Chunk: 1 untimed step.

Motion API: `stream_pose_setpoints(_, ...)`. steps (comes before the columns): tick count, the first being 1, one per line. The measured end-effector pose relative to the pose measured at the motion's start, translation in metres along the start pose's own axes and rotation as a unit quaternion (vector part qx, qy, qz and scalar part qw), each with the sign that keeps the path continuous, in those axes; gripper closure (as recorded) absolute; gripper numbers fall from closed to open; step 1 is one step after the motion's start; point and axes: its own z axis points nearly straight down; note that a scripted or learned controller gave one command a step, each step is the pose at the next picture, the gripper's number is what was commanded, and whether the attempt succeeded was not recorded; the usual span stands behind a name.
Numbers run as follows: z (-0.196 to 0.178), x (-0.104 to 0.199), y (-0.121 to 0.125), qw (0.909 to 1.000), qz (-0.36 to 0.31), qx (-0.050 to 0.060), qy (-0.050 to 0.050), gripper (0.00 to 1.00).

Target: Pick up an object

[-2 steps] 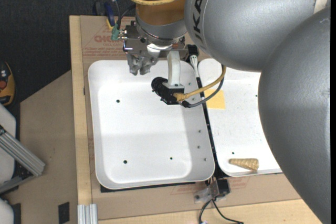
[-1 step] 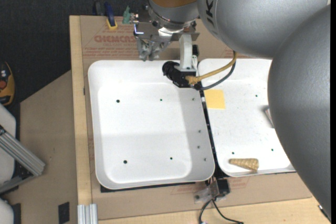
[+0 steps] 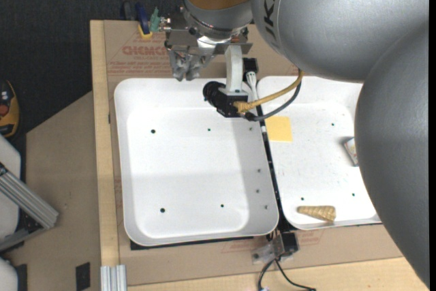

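My gripper point(image 3: 185, 71) hangs over the far rim of the left bin point(image 3: 136, 146), near its back middle, with nothing visible under it. In the right bin point(image 3: 320, 174) a flat yellow square point(image 3: 279, 128) lies near the divider. Close to that bin's front edge lies a tan cone-shaped piece point(image 3: 317, 212). A pale grey object point(image 3: 351, 150) peeks out at the right, partly hidden by the arm. All three objects sit well to the right of the gripper.
The thick grey arm point(image 3: 361, 31) covers the upper right and much of the right bin. A black wrist attachment with a yellow cable point(image 3: 225, 99) hangs over the divider. Brown cardboard point(image 3: 102, 146) borders the bins.
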Motion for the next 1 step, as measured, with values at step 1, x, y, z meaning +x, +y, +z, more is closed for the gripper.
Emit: stream_pose_setpoints(1, -0.0185, 0.0026, -0.0151, 1.0000, 0.000, 0.000, 0.000, 1.00)
